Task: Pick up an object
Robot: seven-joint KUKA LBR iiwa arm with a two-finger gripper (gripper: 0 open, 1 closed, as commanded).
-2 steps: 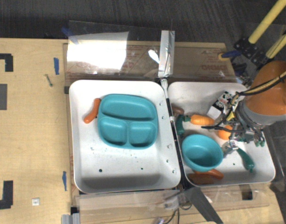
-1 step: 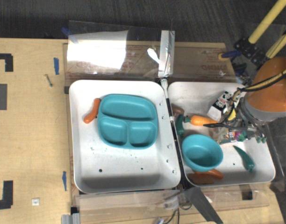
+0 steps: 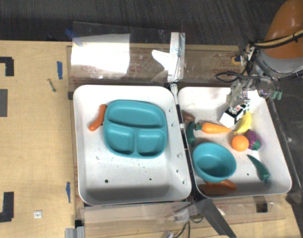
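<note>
My gripper (image 3: 239, 102) hangs over the back of the right bin (image 3: 282, 157), reaching in from the right. Just beneath it lies a small white and black object (image 3: 230, 115), and I cannot tell whether they touch. A yellow banana (image 3: 244, 123) lies right beside that object, with a carrot (image 3: 215, 128) to its left. An orange fruit (image 3: 239, 142) and a purple piece (image 3: 253, 143) sit in front of the banana. A teal bowl (image 3: 215, 161) stands at the bin's front.
A teal pepper (image 3: 259, 168) and a red sausage (image 3: 221, 185) lie near the right bin's front. A dark green item (image 3: 190, 132) rests by the divider. In the left bin (image 3: 87, 172), a teal divided plate (image 3: 135, 128) has an orange sausage (image 3: 97, 118) beside it.
</note>
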